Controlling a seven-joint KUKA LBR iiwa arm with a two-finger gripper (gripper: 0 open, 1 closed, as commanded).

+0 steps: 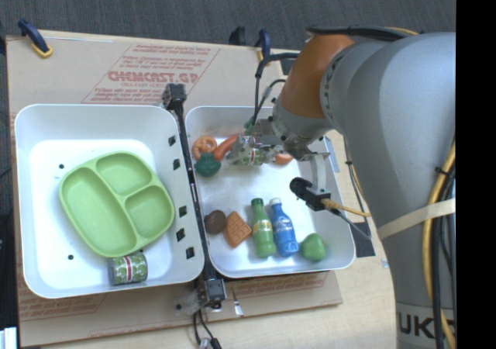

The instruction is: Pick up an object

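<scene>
My gripper [253, 152] hangs low over the far part of the right bin [338, 225], under the grey arm with its orange band. An orange carrot [226, 146] lies just left of it, and a small red-orange piece [283, 158] shows at its right side. Further left sit a pretzel [204, 145] and a dark green round piece [208, 165]. Near the bin's front stand a green bottle [262, 227] and a blue bottle [283, 226] side by side, with a green fruit [313, 247], an orange cracker [237, 231] and a brown cookie [215, 221] around them.
The left bin [31, 126] holds a light green divided plate [116, 202] and a small can [128, 268] lying at its front edge. Both bins rest on a cardboard sheet [116, 68]. The arm's bulk covers the right side of the bench.
</scene>
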